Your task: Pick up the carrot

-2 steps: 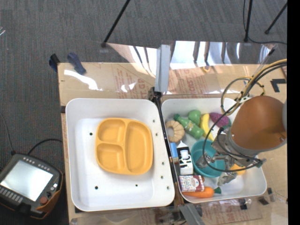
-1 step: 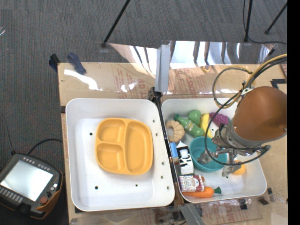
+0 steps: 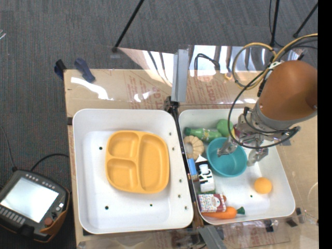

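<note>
- The carrot (image 3: pixel 224 213) lies flat along the front wall of the right bin (image 3: pixel 286 191), its green tip pointing right, untouched.
- A small red-and-white carton (image 3: pixel 211 202) sits just behind it, touching or nearly so; a clean grasp likely means coming straight down with the fingers spanning the carrot's narrow width, clear of carton and wall.
- An orange ball (image 3: pixel 263 185) rests well to the right, no obstacle.
- The gripper (image 3: pixel 243 153) hangs over the teal bowl (image 3: pixel 226 158) farther back, fingers spread apart and holding nothing.
- The move ahead, by this reading: travel forward toward the front wall, then descend.
- The left bin (image 3: pixel 88 139) carries a yellow divided plate (image 3: pixel 137 161).
</note>
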`<state>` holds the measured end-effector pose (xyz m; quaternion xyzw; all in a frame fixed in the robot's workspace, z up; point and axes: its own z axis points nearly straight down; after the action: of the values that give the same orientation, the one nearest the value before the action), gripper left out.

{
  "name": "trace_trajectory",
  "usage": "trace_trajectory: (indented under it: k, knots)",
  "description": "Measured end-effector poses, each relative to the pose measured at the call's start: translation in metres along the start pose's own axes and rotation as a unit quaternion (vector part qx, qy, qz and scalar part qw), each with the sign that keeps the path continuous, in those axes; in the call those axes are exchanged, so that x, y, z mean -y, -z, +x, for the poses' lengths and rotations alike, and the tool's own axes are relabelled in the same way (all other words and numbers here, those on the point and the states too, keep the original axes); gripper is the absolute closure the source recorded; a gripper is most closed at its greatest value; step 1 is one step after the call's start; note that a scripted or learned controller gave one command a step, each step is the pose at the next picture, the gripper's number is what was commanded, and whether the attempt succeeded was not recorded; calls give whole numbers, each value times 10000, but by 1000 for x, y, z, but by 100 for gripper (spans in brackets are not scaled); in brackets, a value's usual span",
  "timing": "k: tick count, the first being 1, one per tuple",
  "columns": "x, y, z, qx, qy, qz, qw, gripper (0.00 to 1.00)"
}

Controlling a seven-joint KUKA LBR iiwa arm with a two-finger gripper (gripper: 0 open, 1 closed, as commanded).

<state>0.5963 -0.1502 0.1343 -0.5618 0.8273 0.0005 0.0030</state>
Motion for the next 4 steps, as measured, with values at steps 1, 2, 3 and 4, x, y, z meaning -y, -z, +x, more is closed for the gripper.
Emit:
trace_trajectory:
  k: [1,2,3,4]
  knots:
    - [0,9,-1,25,-43,-19,10000,100]
    - [0,35,-68,7,537,-7,9986,100]
    - [33,302,-18,2,954,48,9954,100]
    - [3,120,28,13,2104,-75,9776,100]
